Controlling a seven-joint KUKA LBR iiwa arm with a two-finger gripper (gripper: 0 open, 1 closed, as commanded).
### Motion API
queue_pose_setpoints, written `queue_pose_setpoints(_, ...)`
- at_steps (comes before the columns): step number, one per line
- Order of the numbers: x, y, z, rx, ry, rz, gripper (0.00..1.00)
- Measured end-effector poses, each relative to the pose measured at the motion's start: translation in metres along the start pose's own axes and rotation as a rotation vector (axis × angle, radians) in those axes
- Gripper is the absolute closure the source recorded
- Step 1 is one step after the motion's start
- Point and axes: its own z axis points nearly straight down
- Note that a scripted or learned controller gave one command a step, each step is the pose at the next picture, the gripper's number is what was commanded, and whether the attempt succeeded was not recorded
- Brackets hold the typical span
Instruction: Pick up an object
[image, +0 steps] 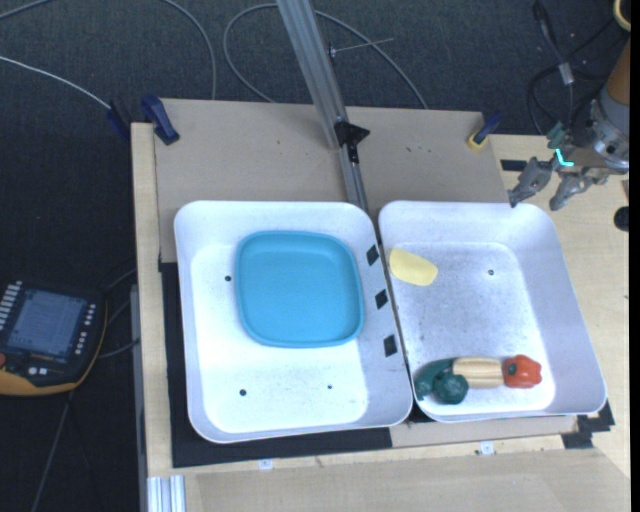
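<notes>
The counter (300, 150), a pale wooden board, lies on dark carpet, and everything below is placed relative to the blue plate.

Two shallow white bins sit side by side on the counter. The left bin (200, 300) holds the blue plate (298, 288), a rounded square dish lying flat in the bin's upper middle. The right bin (570, 320) lies just to the plate's right, its near edge touching the left bin along a seam marked by small black tabs.

A grey metal rail (318, 70) slants down from the top edge and ends just above and to the right of the plate, where the two bins meet.

A handheld control pendant (45, 335) with a lit screen lies on the carpet well to the plate's left, off the counter.

The end effector (541, 188) hangs far to the plate's upper right, over the counter just outside the right bin's top right corner. Its two fingers are spread apart and pointing down and left, with nothing between them.

In the right bin, a pale yellow piece (412, 267) shaped like a flattened lemon wedge lies just to the plate's right. Well to the plate's lower right, along that bin's near wall, three small things lie touching in a row: a dark green rounded object (442, 384), a tan roll-shaped piece (478, 371) and a red tomato-like object (521, 371).

Two blue clamps (158, 119) grip the counter's far left corner, above and left of the plate.
</notes>
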Motion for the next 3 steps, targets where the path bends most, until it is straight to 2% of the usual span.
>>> queue_pose_setpoints(1,0.000,0.000,0.000,0.000,0.000,0.000,0.00)
queue_pose_setpoints(2,0.000,-0.004,0.062,0.005,0.001,0.000,0.00)
queue_pose_setpoints(3,-0.001,0.001,0.122,0.006,0.001,0.000,0.00)
